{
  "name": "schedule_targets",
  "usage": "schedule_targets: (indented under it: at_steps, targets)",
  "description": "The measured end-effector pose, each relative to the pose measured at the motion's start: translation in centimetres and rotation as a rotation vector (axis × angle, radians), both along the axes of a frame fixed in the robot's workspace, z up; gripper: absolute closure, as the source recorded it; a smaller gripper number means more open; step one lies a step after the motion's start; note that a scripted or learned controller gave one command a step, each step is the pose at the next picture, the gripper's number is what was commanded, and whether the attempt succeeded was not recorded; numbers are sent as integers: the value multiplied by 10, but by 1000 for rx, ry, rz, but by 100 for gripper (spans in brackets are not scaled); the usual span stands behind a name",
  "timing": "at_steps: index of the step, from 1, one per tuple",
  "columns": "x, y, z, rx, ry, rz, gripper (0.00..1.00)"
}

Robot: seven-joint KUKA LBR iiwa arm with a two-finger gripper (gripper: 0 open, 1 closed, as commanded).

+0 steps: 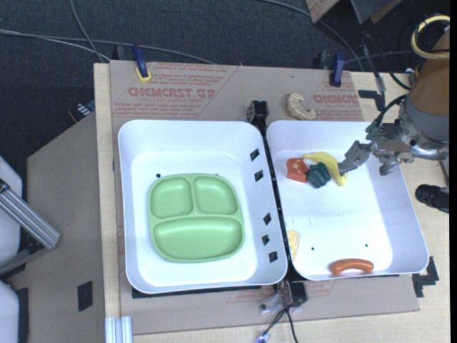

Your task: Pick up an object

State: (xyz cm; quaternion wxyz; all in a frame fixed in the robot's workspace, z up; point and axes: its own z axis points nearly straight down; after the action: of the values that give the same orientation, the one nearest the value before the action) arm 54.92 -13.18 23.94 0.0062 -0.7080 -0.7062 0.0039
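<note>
In the right bin (389, 227) lie a yellow banana-like toy (325, 160), a red toy (296, 168) and a dark green toy (318, 176), clustered near the bin's far left. An orange sausage-shaped toy (351, 266) rests at the near edge. A pale yellow piece (292, 243) sits by the bin's left wall. My gripper (351, 159) reaches in from the right, its tip just right of the yellow toy and close to it. I see nothing held between its fingers.
The left bin (136, 191) holds a green divided plate (196, 216). A beige object (300, 106) lies on the cardboard behind the bins. Blue clamps (142, 67) (337, 68) hold the board's far edge. Cables run across the dark floor beyond.
</note>
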Motion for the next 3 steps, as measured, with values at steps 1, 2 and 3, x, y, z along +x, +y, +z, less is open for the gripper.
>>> schedule_targets:
  at_steps: [1,2,3]
  targets:
    - [2,0,6,-2,-13,3,0]
    - [-4,-7,-41,-1,-7,1,0]
    - [-2,1,-86,0,-8,3,0]
